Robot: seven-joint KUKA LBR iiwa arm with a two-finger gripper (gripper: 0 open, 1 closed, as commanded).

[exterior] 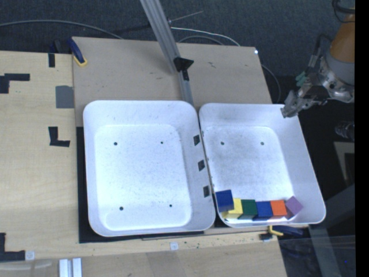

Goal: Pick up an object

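Several small coloured blocks lie in a row along the near edge of the right bin (253,154): a blue block (223,199) on a yellow block (233,212), then a green block (248,208), another blue block (264,209), an orange block (278,208) and a purple block (293,205). My gripper (291,105) hangs at the far right corner of the right bin, well away from the blocks. Nothing shows between its fingers.
The left bin (141,166) sits beside the right one. A grey metal pole (161,25) slants in from the top to the gap between the bins. Black tape marks and a grey patch (64,96) lie on the bench at left.
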